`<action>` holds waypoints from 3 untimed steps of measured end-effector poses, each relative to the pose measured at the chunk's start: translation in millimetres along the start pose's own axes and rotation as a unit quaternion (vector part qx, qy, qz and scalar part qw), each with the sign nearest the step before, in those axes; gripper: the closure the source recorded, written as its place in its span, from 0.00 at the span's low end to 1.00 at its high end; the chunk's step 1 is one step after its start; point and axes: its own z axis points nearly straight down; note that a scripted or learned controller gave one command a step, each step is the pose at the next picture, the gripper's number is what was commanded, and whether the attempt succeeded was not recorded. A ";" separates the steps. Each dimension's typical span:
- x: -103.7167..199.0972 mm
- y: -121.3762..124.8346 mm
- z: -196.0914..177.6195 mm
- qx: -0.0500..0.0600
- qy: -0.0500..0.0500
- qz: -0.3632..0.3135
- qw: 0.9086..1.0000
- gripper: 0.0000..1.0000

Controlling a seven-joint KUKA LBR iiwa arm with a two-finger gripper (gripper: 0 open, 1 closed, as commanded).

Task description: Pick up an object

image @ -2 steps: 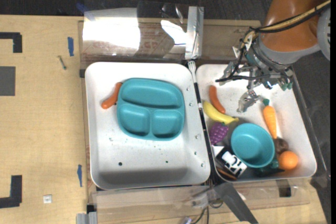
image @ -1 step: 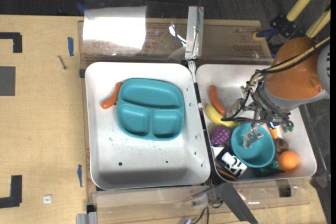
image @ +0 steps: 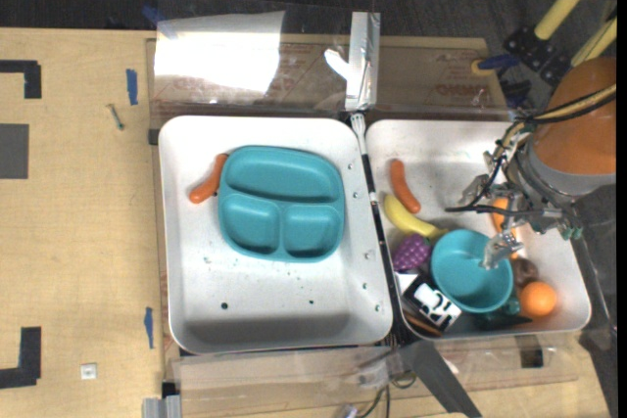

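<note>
My gripper [image: 497,248] hangs low over the right bin [image: 441,144], at the right rim of a teal bowl [image: 468,271]. Wires and the wrist cover what lies under it. A small orange piece [image: 502,207] shows just behind the wrist. Around the bowl lie an orange ball [image: 538,299], purple grapes [image: 411,254], a yellow banana [image: 406,216], an orange sausage [image: 404,186] and a black-and-white block [image: 432,303]. I see nothing held in the gripper.
The left bin [image: 186,269] holds a teal divided plate [image: 281,202] with an orange sausage-shaped piece [image: 207,182] at its left edge. A metal divider [image: 370,210] separates the bins. The arm's orange band [image: 584,127] rises over the right bin's far right corner.
</note>
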 end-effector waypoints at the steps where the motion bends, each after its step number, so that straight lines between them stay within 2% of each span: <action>1: 21.8 -31.0 22.0 -0.002 0.004 0.103 0.995 0.00; 2: 13.8 -29.9 5.2 0.000 -0.008 0.104 0.995 1.00; 3: -12.7 -56.2 -143.4 0.002 -0.003 0.081 0.997 1.00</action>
